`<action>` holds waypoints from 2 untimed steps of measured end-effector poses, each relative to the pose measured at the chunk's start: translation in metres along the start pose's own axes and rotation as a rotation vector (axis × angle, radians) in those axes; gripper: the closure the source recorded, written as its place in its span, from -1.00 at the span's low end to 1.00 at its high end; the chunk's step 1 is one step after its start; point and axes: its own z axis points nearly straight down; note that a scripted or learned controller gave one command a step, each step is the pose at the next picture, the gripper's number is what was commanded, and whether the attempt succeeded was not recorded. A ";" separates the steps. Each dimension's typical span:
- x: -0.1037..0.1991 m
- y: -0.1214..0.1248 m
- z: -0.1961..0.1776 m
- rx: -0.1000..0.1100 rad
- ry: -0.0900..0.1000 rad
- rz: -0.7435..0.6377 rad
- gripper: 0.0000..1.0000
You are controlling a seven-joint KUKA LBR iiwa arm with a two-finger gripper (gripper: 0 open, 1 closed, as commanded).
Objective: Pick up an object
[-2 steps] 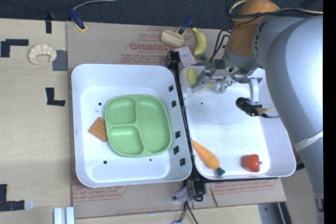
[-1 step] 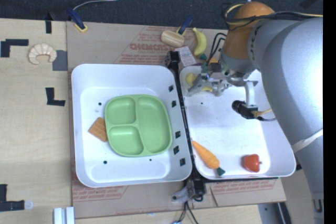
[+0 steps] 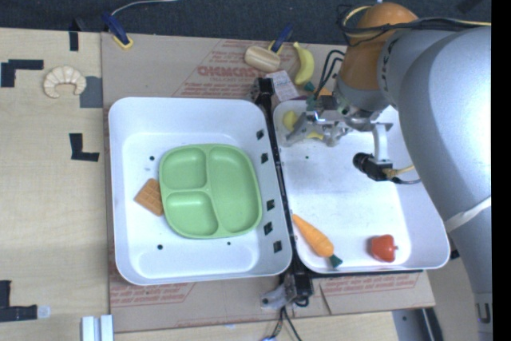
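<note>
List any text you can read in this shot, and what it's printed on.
"CHEMGAS", or close to it, in red on the cardboard sheet behind the left bin; the letters are blurred, so the reading is unsure.
More red print along the cardboard's front edge: too small to read.
Small box at the bins' back corner: its print is too blurred to read.
</note>
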 end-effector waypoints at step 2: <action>-0.001 0.000 0.000 -0.001 0.001 0.000 -1.00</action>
